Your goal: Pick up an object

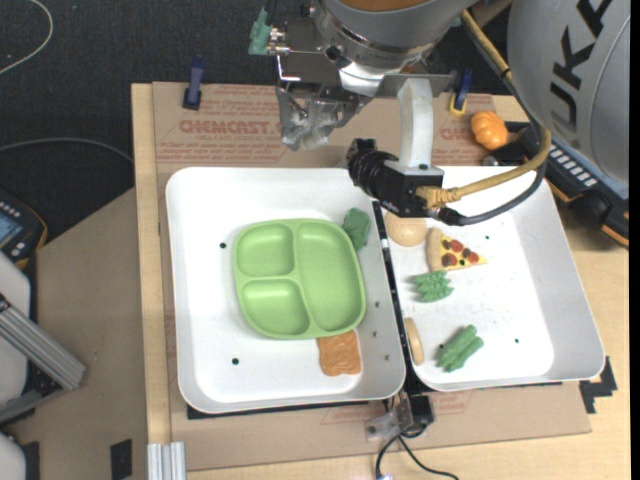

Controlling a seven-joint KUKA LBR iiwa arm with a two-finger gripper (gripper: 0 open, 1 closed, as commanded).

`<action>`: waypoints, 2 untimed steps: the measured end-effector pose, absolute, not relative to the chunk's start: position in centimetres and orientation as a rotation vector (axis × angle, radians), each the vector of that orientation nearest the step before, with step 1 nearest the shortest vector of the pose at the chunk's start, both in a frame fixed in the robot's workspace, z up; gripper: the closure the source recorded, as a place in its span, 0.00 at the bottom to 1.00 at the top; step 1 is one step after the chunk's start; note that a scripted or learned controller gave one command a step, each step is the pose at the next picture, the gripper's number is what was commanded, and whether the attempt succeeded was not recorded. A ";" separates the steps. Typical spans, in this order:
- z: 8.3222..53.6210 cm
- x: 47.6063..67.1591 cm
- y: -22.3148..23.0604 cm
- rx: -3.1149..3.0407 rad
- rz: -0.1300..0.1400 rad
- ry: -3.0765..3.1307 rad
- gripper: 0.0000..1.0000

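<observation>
Just beyond the far rim of the plate's bin (pixel 192 268), over the brown board (pixel 230 118), the gripper (pixel 308 123) is held high and pointed down. Whether it is open or closed cannot be told from its blurred outline, and nothing is seen held in it. Nearest to it, toward the camera and a little to the arm's side, a small green piece (pixel 357 226) lies in that bin, touching the green divided plate (pixel 298 290). It is judged light, rubbery and easily pinched across its narrow middle, though the plate's rim may get in the way. Farther to the arm's side, in the other bin (pixel 545 288), a pizza slice (pixel 455 254) and two more green pieces (pixel 432 286) (pixel 460 348) lie apart; these are judged equally light. The wrist is tipped steeply down, so a drop and a short move toward the camera would be needed.
</observation>
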State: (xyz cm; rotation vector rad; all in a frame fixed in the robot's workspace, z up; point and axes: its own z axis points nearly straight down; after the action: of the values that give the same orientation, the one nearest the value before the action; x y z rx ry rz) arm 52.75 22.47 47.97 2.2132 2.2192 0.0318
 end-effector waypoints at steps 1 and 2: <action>32.2 47.6 22.2 2.227 -0.027 2.226 1.00; 37.6 47.9 22.5 2.219 0.008 2.222 1.00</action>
State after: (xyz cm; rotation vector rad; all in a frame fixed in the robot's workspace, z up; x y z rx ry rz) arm 47.95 22.46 37.57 2.2190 2.2217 0.0085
